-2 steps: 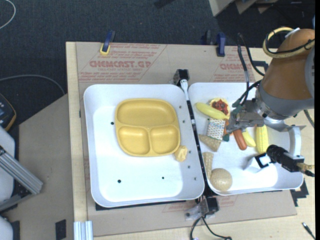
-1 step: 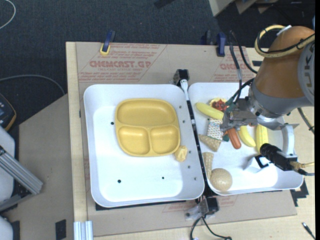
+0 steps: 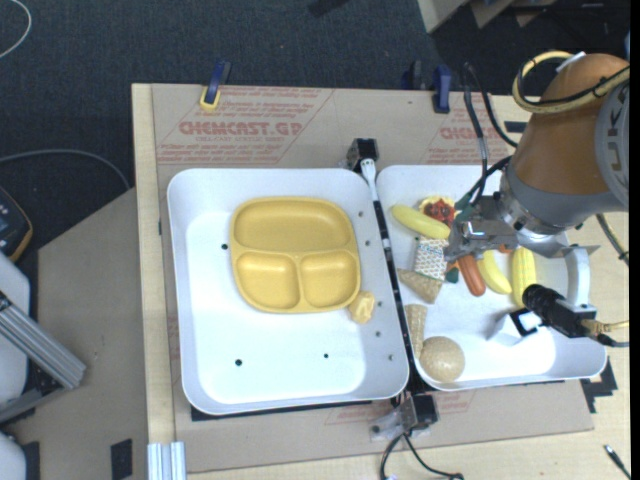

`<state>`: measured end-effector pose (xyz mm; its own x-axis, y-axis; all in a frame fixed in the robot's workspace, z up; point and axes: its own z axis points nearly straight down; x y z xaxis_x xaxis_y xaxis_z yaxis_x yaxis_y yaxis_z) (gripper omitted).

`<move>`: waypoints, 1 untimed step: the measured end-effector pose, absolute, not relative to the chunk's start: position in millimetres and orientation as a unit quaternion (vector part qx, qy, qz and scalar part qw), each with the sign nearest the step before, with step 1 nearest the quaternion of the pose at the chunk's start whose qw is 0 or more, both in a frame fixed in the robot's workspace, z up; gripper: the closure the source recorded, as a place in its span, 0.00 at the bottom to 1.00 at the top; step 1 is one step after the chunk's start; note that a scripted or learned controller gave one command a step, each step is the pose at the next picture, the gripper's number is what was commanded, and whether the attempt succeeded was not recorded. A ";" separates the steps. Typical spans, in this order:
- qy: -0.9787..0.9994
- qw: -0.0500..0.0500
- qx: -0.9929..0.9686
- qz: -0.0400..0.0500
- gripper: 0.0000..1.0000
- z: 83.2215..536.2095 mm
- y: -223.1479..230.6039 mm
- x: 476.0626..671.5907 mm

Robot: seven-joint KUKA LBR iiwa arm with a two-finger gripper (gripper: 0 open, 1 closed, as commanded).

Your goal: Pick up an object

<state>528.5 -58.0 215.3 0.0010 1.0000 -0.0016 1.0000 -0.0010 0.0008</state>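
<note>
Two white bins [image 3: 190,298] on a tan board printed with red lettering [image 3: 240,123]; a yellow divided tray [image 3: 295,253], pale yellow scrap [image 3: 362,308], yellow banana [image 3: 420,222], orange-red carrot [image 3: 472,276], tan round bun [image 3: 441,357], white-speckled wedge [image 3: 430,260]; grey arm with orange band [image 3: 570,138].

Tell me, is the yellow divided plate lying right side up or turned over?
Right side up: the yellow divided plate in the left bin shows its three hollow compartments facing upward.

The gripper [image 3: 470,240] hangs low over the right bin [image 3: 560,363]. A banana [image 3: 419,221] lies just left of it. A bread roll [image 3: 441,357] sits well below.
</note>
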 end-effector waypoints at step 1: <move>0.707 -0.001 0.707 -0.001 1.00 215.5 -61.3 520.7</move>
